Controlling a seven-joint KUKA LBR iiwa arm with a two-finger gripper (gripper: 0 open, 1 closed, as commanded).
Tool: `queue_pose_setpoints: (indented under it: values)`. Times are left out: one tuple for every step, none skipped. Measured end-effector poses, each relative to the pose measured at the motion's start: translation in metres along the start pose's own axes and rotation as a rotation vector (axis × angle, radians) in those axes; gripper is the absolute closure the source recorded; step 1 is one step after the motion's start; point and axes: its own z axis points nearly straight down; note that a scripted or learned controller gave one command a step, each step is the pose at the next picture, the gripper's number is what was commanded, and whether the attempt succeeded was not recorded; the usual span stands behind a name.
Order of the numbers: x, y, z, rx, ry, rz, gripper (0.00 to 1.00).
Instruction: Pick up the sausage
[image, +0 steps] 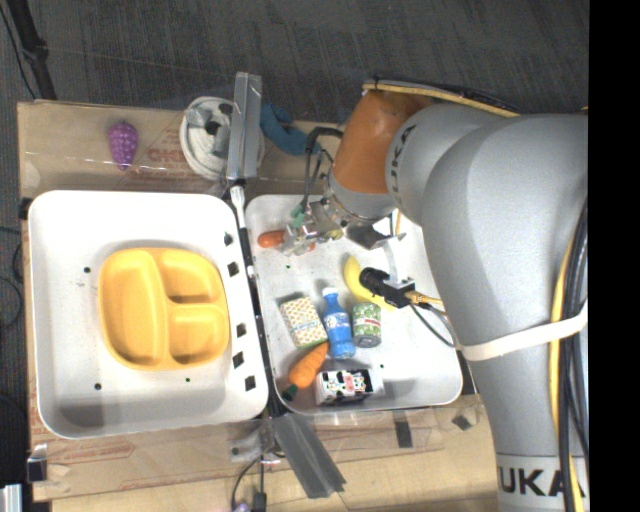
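Arm (470, 200) comes in from view's right, big grey body over the right bin (440, 375), orange band near that bin's top edge. Left bin (60, 225) holds a yellow tray (165, 305), well apart from the action.

In the right bin's lower half: banana (356, 280), box (302, 320), bottle (337, 324), can (367, 324), carrot (308, 367), milk carton (345, 384), all clustered and clear of the target.

Gripper (305, 232) sits at the bin's upper-left corner, pointing toward view's left. Sausage (271, 239) lies just beside its tip, on the left-wall side, close to the divider. Long axis looks roughly left-right in view, i.e. about in line w/ the gripper's approach, though it's small and partly hidden, so not certain. Finger state: can't tell, and no sign the sausage is held.

Judgement: next move turns on closing that short gap leftward w/o nudging the sausage into the wall.
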Motion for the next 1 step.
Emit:
queue_pose_setpoints:
  values:
    - [0.0000, -0.0006, 0.0006, 0.002, 0.000, 0.000, 0.00]
